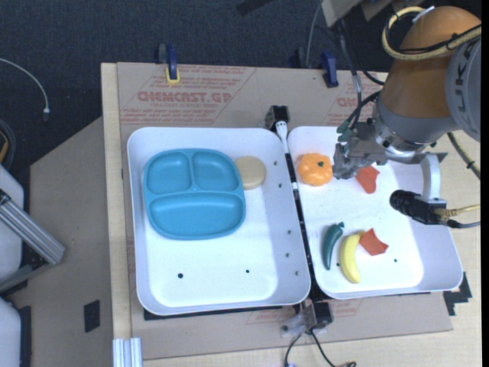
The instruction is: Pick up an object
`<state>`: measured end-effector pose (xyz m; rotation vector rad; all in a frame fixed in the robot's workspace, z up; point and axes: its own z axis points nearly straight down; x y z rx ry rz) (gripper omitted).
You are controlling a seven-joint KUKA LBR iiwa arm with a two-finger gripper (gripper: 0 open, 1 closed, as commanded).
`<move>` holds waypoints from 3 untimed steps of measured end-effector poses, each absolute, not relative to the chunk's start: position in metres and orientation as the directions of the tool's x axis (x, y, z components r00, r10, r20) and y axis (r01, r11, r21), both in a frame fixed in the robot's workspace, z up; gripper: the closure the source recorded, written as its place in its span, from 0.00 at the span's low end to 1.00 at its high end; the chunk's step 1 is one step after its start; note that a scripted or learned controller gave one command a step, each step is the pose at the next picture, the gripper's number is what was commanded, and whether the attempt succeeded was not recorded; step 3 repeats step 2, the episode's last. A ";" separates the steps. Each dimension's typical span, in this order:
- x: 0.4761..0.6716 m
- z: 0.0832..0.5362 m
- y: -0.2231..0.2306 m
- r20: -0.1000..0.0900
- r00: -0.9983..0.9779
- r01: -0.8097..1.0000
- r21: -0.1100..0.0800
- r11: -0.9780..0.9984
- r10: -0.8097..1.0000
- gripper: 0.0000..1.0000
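Observation:
My gripper (348, 163) hangs low over the back of the right bin (428, 274), between an orange pumpkin-like fruit (314, 169) on its left and a small red piece (368, 178) on its right. Its dark fingers sit close to both items, and I see nothing clearly held between them. Nearer the front of the same bin lie a green pepper (331, 245), a yellow banana (350, 258) and another red piece (373, 242).
The left bin (214, 281) holds a blue divided plate (194, 193) and a beige round cookie (250, 172) beside it. A black divider clip (278, 118) sits between the bins at the back. The arm's grey and orange body (428, 60) overhangs the right bin's back corner.

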<state>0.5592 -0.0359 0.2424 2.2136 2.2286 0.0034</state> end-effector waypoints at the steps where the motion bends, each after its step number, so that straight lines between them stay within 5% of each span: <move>1: 0.579 0.238 0.023 0.002 -0.007 1.000 0.003 0.007 1.000 1.00; 2: 0.602 0.244 0.070 0.002 -0.006 1.000 0.004 0.006 1.000 1.00; 3: 0.602 0.244 0.070 0.002 -0.006 1.000 0.004 0.006 1.000 1.00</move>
